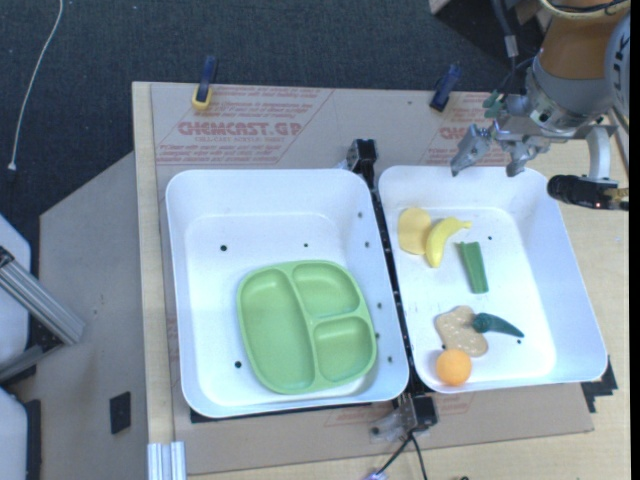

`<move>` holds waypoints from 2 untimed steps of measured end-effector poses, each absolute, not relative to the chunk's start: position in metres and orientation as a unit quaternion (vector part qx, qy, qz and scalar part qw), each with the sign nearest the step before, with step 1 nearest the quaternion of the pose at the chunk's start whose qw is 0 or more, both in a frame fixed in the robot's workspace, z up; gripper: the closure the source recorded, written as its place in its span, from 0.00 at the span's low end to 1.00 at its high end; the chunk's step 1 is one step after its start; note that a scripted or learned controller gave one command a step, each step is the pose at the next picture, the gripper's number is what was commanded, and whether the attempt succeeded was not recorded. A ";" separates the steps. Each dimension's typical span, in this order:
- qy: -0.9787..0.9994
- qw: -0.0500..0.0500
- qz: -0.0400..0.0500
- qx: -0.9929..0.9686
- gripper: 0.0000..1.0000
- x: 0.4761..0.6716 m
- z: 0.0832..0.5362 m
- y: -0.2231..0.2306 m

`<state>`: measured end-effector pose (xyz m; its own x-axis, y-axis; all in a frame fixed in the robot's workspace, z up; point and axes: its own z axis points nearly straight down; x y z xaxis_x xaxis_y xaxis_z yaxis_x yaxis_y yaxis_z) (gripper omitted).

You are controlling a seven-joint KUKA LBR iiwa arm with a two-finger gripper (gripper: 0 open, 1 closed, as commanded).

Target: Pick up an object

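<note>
**End effector poised above the right bin, nothing yet taken**

The arm reaches in from the right, and its end effector (493,156) hovers above the far rim of the right bin (575,268), its two fingers spread apart with nothing between them. That height and spread suit an approach, not a grasp: no object has been lifted.

The candidates all lie in the right bin. A yellow banana (442,239) rests against a pale yellow piece (413,228) near the far left corner, a green stick (474,267) lies just beside them, and nearer the front sit a beige lump (459,331), a dark green pepper (499,325) and an orange ball (454,367). The tight pairs may hinder a clean pinch; the green stick, lying apart, looks easiest.

The left bin (200,268) holds a green divided tray (305,324), probably a place for sorted items.
</note>
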<state>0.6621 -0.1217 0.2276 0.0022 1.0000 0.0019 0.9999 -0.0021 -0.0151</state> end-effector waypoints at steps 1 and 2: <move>-0.707 0.001 0.000 -0.707 0.00 0.665 0.236 -0.121; -0.707 0.003 0.002 -0.707 0.00 0.655 0.186 -0.124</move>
<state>0.6548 -0.1245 0.1860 0.0008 1.0000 0.0006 1.0000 -0.0008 -0.0072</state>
